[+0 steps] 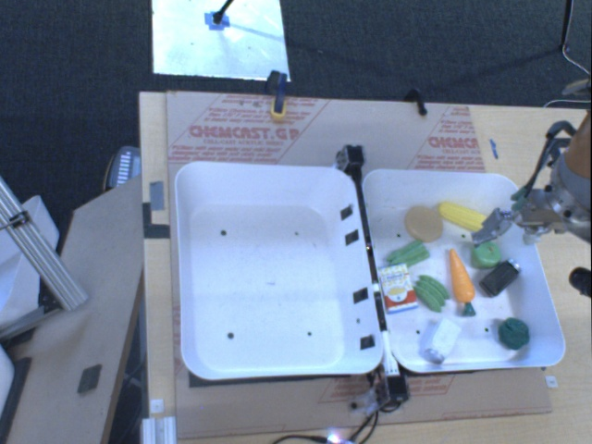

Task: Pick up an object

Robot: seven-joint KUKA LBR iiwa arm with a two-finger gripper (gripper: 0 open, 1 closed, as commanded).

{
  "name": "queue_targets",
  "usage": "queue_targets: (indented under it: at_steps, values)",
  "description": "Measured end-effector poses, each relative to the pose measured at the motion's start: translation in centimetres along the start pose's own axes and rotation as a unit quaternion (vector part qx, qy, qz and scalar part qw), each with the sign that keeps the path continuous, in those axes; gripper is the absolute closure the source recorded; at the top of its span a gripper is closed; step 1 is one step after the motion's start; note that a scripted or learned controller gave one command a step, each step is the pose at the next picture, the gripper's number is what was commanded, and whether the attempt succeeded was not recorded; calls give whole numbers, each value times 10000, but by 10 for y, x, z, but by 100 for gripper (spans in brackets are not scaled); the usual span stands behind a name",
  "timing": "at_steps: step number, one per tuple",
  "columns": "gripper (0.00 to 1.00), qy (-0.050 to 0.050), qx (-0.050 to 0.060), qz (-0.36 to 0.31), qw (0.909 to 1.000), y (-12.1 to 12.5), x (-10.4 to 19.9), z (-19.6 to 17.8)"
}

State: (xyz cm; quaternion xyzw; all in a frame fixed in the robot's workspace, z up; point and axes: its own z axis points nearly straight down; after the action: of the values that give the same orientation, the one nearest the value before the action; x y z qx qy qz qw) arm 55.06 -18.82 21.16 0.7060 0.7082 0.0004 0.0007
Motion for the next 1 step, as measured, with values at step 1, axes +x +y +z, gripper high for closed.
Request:
queue_targets:
  at_steps: [1]
  values:
    - [100, -3, -21, -16, 10000, 1, 0, -11]
